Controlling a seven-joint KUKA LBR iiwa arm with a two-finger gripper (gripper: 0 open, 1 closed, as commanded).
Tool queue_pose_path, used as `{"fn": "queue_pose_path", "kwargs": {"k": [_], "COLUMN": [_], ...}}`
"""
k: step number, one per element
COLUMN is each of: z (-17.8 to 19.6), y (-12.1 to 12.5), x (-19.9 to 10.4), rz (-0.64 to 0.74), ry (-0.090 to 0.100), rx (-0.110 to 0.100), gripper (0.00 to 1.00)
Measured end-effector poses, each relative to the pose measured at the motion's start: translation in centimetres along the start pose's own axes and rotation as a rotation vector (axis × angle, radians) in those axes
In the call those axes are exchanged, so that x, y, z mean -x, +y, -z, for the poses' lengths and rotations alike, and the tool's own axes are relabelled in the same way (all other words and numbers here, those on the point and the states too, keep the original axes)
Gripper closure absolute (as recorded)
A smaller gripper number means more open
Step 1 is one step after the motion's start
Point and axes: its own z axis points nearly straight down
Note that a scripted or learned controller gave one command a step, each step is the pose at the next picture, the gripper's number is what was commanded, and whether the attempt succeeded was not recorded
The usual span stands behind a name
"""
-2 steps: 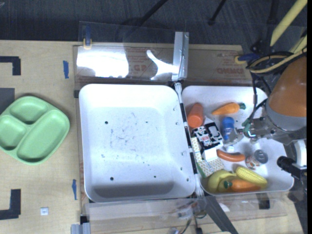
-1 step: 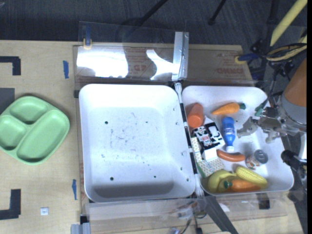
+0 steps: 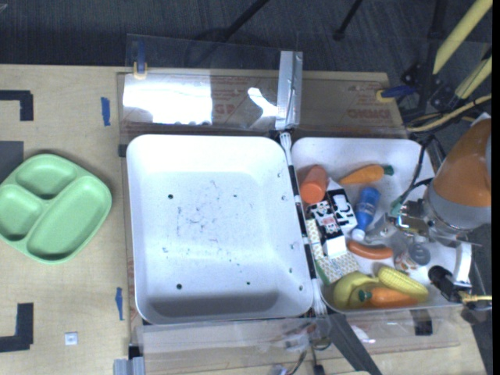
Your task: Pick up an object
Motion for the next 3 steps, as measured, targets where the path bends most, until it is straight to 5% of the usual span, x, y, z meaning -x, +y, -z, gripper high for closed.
{"fn": "queue_pose_path", "kwargs": {"k": [1, 2, 3], "z": [1.1, 11.1, 11.1], "y": [0.1, 2.9, 2.9], "x": [0.1, -3.4, -3.5], "rz": [-0.003, 0.073, 0.073], "ry": [0.000, -0.001, -0.001], "rx": [0.003, -0.005, -0.005], "gripper": [1.00, 1.00, 0.00]}}
